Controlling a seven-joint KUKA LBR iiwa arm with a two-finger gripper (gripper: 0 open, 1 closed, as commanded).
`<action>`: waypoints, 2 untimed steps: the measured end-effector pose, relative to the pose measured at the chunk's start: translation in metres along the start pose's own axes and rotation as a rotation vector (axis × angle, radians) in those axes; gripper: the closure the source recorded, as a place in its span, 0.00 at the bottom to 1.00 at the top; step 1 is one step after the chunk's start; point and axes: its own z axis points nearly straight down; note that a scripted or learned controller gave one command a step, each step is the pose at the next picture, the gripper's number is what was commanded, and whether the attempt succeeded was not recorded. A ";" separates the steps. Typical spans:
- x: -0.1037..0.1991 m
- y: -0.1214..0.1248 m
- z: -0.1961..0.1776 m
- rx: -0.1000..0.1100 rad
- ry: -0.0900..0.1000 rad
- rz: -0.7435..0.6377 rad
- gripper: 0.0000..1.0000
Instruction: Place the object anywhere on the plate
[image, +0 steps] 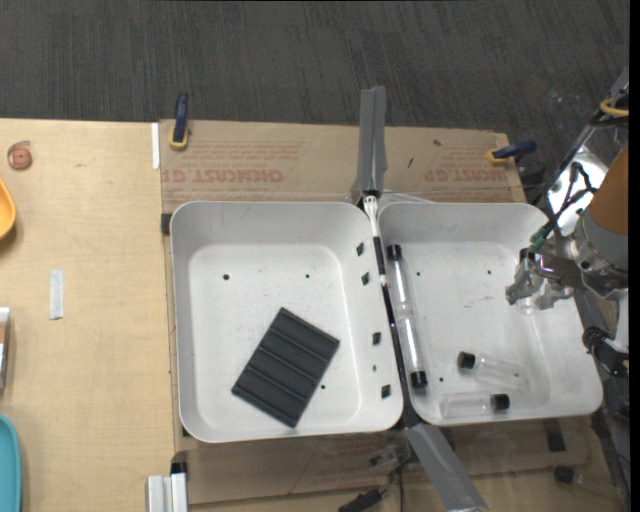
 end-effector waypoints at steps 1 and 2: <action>0.077 0.040 0.031 0.002 -0.001 0.086 1.00; 0.167 0.078 0.006 0.000 -0.002 -0.098 1.00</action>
